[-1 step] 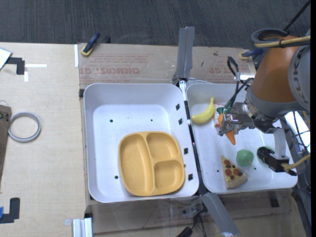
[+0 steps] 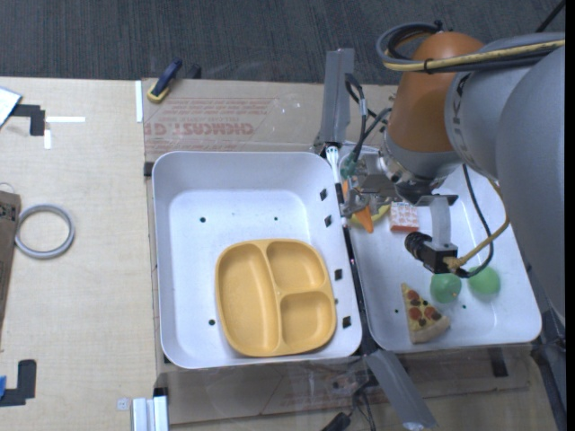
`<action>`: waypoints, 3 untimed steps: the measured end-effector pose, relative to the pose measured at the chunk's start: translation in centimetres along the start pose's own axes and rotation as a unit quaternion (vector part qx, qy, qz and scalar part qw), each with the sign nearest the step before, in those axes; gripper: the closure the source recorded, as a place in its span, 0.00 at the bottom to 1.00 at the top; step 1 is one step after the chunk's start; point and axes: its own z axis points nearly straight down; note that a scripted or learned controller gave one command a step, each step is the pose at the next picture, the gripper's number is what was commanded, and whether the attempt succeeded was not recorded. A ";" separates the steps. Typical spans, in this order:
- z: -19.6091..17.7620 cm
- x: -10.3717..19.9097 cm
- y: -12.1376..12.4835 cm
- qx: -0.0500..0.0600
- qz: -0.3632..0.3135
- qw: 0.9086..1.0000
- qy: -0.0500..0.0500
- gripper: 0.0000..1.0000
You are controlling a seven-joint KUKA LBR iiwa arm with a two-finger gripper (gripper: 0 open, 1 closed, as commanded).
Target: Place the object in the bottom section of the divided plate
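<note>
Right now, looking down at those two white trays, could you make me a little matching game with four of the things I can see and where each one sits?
Things:
1. yellow divided plate
2. pizza slice toy
3. roll of tape
4. green balls

Places:
A. on the bench, left of both bins
B. in the left bin
C. right bin, near its front edge
D. right bin, just above the pizza slice

Pairs: 1-B, 2-C, 3-A, 4-D
</note>
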 end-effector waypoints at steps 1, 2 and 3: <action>0.1 6.4 1.8 0.000 0.008 1.000 0.000 1.00; 0.1 6.4 1.8 0.000 0.009 1.000 -0.001 0.00; 0.1 6.4 1.8 0.000 0.009 1.000 -0.001 0.00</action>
